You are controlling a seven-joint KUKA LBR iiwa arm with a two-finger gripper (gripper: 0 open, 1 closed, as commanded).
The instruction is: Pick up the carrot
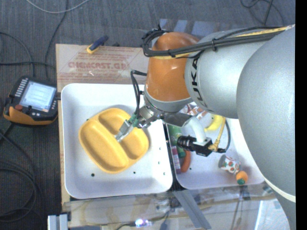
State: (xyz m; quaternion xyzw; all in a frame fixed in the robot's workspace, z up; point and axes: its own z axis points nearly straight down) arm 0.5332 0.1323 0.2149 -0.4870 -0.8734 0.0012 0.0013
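Far left, off the bench, a teach pendant [32,102] lay on the dark carpet with its screen lit, cables trailing around it. A brown cardboard sheet [96,66] with red print sat under the far edge of the bins, a small blue and yellow object [97,43] on its far edge. Left bin [72,176] held a yellow two-compartment dish [108,145], slightly tilted in view, taking up most of the bin's middle. Gripper [124,130] was over the dish's right compartment near the centre ridge, fingers close together with nothing visible between them; couldn't tell if the tips touched the dish. Grey arm with the orange band [168,71] came in from the right and covered the far part of the right bin [201,178]. In the right bin, just beside the wall it shares with the left bin, the carrot [185,160] lay as an orange-red piece pointing near, next to a dark green item [176,158] I couldn't identify; a black fitting on the arm overlapped its far end. Carrot was well apart from the gripper. A yellow banana-like shape [217,122] showed behind the arm. Further right, a small white spotted cup [229,164] lay on its side, with a small orange and green piece [242,177] just beside it near the bin's near right corner.
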